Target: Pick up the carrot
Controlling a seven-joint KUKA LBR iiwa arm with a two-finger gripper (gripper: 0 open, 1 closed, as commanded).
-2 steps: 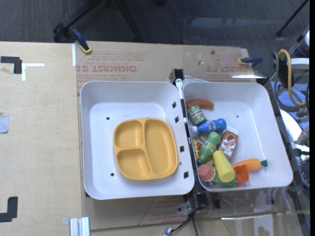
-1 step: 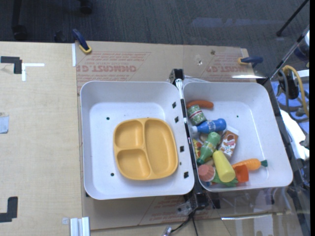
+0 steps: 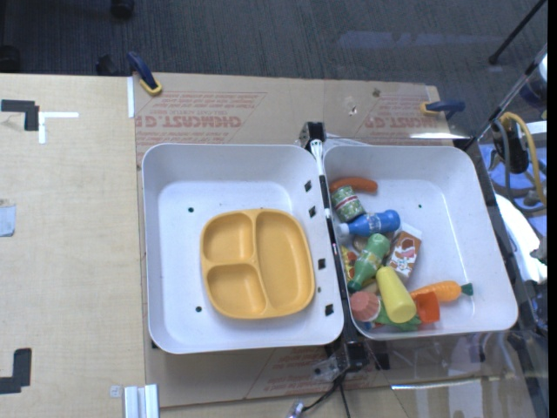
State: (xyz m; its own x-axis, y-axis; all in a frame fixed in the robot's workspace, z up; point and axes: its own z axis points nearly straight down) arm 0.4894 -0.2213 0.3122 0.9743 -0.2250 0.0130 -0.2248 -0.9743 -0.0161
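Carrot point(image 3: 446, 292) in right bin point(image 3: 448, 212), seemingly touching orange block point(image 3: 426, 306); end effector state untellable.

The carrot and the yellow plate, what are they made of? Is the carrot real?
The carrot looks like toy plastic, not real: smooth, even orange with a stubby green tip. The plate also looks like plastic: one solid matte yellow, with moulded rounded compartments. I can't be sure from here.
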